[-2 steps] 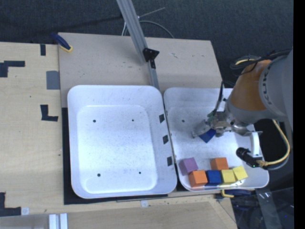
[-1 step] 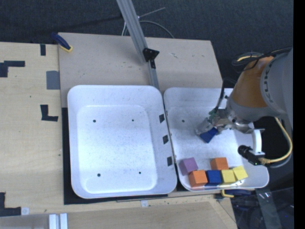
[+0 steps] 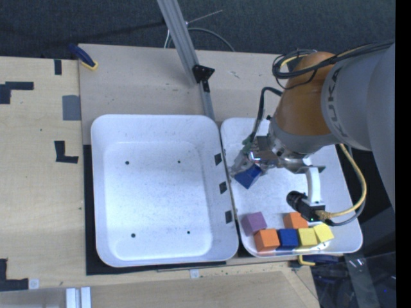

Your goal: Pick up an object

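- Desk (image 3: 141, 85): pale wood, bearing two shallow white bins side by side; dark tape marks lay on the lighter panel at the left.
- Left bin (image 3: 103, 172): white, speckled, with four small dark dots on its floor.
- Right bin (image 3: 347, 233): white, partly covered by the arm; all blocks lay in it.
- Arm (image 3: 321, 108): grey with an orange band above the wrist, reaching in from the right over the right bin; cables looped around the band.
- Tool (image 3: 247, 165): low over the upper left part of the right bin, near the wall shared with the left bin. Its fingers seemed to be clamped on the blue block, though the metal parts blurred together there.
- Blue block (image 3: 248, 176): tilted, directly under the tool tip, touching it.
- Purple block (image 3: 254, 221): on the bin floor, below the blue block and apart from it.
- Orange block (image 3: 267, 239): just below the purple block, at the left end of a row along the bin's near wall.
- Dark blue block (image 3: 288, 237): next in that row, touching the orange one.
- Yellow block (image 3: 314, 236): at the right end of the row.
- Second orange block (image 3: 294, 220): behind the row.
- Metal rail (image 3: 183, 37): slanting from the top edge down to the bins.
- Blue-and-yellow item (image 3: 83, 56): on the desk's far left corner.
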